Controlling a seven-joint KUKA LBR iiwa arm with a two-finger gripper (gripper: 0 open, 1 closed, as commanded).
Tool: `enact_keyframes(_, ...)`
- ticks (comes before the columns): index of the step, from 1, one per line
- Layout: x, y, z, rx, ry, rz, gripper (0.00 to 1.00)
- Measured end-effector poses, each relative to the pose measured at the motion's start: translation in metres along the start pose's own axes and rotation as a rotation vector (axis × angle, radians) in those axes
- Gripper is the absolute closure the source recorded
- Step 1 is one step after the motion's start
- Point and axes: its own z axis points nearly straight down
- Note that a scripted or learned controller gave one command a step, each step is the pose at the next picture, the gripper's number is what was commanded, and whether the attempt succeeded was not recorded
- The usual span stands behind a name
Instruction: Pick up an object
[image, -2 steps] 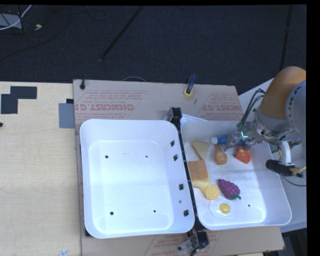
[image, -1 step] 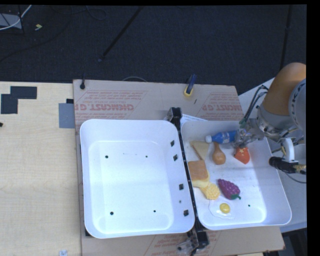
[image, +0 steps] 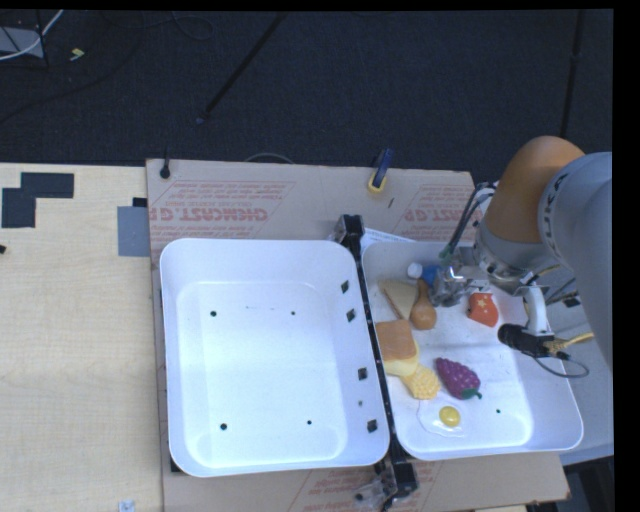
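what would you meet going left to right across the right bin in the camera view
bread slice → corn cob → purple grapes → red tomato; the rest overlap too much in left-right position to order.

A robotics lab — two shallow white plastic bins (image: 262, 452) sit on printed brown cardboard (image: 260, 200) at frame centre, a grey-and-orange robot arm (image: 560, 205) reaches in at right, loose black cables (image: 235, 60) cross dark carpet above.
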Motion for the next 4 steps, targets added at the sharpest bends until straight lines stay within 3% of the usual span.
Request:
enact_keyframes(2,0.04,0.0,-0.001,-0.001,-0.002,0.001,1.0)
enact_keyframes(3,0.053,-0.035,0.0,0.002,-0.002,0.006,1.0)
enact_keyframes(4,0.081,0.002,-0.001,-0.004,-0.003,0.001,1.0)
